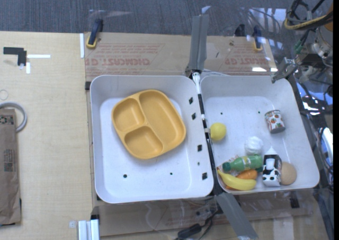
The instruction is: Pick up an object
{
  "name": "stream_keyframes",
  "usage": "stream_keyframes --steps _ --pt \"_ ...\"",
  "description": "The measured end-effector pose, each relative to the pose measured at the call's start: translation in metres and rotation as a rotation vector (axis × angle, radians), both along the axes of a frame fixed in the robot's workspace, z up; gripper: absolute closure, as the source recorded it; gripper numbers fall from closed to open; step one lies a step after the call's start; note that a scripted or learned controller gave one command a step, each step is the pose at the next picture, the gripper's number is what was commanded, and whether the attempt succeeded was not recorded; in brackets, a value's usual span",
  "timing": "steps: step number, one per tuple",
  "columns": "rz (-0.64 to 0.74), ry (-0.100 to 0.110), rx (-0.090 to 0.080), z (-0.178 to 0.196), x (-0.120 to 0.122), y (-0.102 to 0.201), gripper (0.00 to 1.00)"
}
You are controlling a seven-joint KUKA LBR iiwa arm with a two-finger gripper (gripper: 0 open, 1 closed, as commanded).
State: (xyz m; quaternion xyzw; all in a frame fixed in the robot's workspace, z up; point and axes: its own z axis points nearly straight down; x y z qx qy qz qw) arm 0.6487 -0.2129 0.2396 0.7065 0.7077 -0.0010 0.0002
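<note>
Lemon (217,131) is looking like the easy pick, sitting by itself in the right bin (238,96) near the divider; I'm guessing it's light, firm and a bit rolly, so I'm thinking a pinch straight across its middle. Nothing is crowding it: the small can (274,121) is sitting well apart, while the green bottle (242,163), banana (237,181) and little carton (271,170) are bunching up at the front. The gripper (288,69) is hanging over the bin's far right corner, and I'm not managing to tell how it's set or whether it's carrying anything.
</note>
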Motion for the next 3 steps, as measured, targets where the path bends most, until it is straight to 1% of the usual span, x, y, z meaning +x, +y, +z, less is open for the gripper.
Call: stream_keyframes --steps 1,2,3 --pt "0.085 0.001 0.001 -0.095 -0.056 0.008 0.0" --pt "-0.05 0.0 0.0 -0.049 -0.098 -0.01 0.0" --pt "0.036 0.001 0.002 -0.149 -0.172 0.017 0.0"
